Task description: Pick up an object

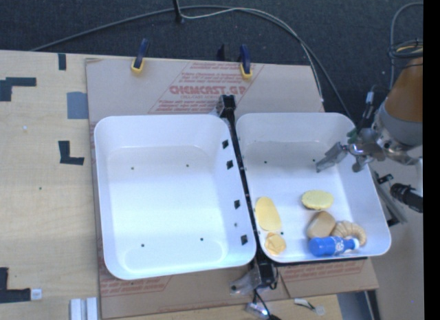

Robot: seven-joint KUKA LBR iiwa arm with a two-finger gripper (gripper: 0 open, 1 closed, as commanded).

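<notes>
At the frame's lower right, the right bin (295,129) gathers the pickable objects along its near wall: blue bottle (331,246), croissant-like piece (352,230), yellow slices (267,214). Farther up, the pincer (344,155) hovers spread open, gripping nothing, at the bin's right rim.

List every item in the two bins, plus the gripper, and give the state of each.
Gripper: open, holding nothing, above the right bin's far right part.
Right bin: holds all the objects.
Round yellow piece: lying flat.
Long yellow piece: lying flat by the divider.
Small orange-yellow piece: lying near the front wall.
Tan piece: resting against the blue bottle.
Blue bottle: on its side.
Croissant: lying beside the bottle.
Left bin: level beside the right bin.
</notes>
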